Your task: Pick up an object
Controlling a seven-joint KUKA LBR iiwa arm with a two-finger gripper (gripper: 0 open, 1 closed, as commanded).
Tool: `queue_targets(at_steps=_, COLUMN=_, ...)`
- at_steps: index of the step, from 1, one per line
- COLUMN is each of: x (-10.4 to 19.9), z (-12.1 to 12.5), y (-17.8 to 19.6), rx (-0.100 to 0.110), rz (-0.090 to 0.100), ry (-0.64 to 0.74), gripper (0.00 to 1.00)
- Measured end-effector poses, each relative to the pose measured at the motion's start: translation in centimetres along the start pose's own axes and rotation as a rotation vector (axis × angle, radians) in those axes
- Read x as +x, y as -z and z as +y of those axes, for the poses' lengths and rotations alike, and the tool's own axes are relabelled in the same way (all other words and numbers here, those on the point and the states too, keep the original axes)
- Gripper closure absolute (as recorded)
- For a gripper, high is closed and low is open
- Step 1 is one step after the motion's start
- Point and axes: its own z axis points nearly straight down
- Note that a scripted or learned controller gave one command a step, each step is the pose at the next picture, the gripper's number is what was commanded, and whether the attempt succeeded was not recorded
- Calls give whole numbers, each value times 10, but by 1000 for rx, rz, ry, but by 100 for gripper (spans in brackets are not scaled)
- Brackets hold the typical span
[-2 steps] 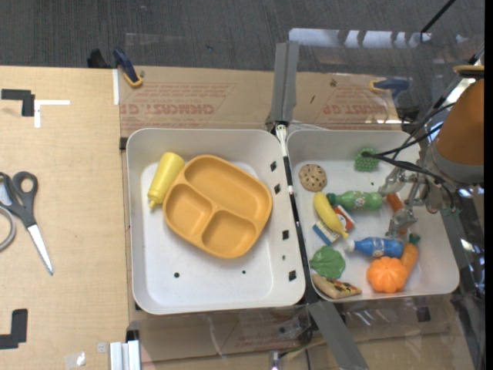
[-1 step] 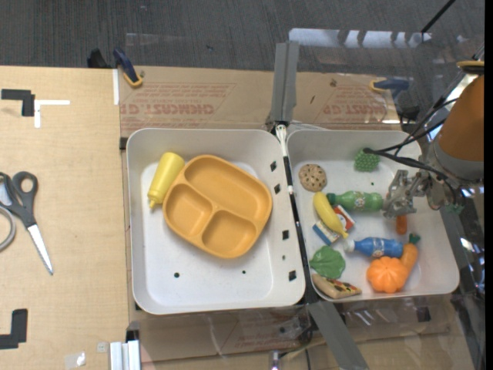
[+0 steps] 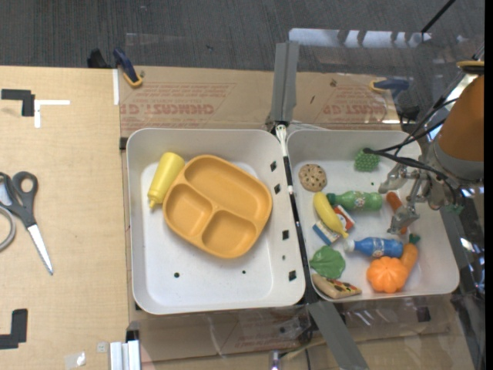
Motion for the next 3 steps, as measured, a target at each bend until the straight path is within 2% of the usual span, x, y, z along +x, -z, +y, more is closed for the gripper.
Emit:
queue_targets(at_steps=1, x=-2, z=0, y=11, rx=2, rz=-6, ry=1, gripper=100)
queue_targets(at_steps=2, x=103, z=63, y=-9, rx=0, rz=0, ry=-80, gripper=100)
queue_targets(at_steps=3, x=94, z=62, y=-3, rx=4, rz=-28, ry=-81, gripper=0)
